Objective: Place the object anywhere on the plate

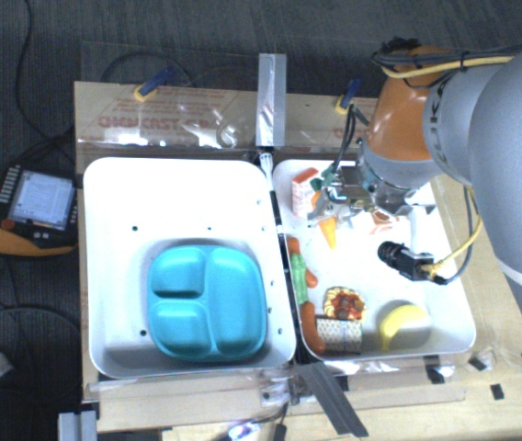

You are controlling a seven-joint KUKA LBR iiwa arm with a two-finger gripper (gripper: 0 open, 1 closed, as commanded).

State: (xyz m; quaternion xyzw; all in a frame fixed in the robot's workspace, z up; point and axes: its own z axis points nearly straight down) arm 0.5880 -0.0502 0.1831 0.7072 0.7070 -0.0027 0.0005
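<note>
A blue divided plate (208, 301) lies in the left bin (114, 186), towards its front. My gripper (337, 198) hangs over the back of the right bin (449, 246), under the grey wrist with its orange band. Directly below it sits a small orange cone-shaped toy (328, 232), and a white and orange carton (303, 191) stands just to its left. The wrist hides how the gripper meets these pieces.
The right bin also holds a green piece (297, 269) by the dividing wall, a red sausage (308, 318), a pizza slice (344, 303), a brown box (339, 334) and a yellow lemon (402, 322). A black plug (403, 258) on a yellow cable hangs over the bin.
</note>
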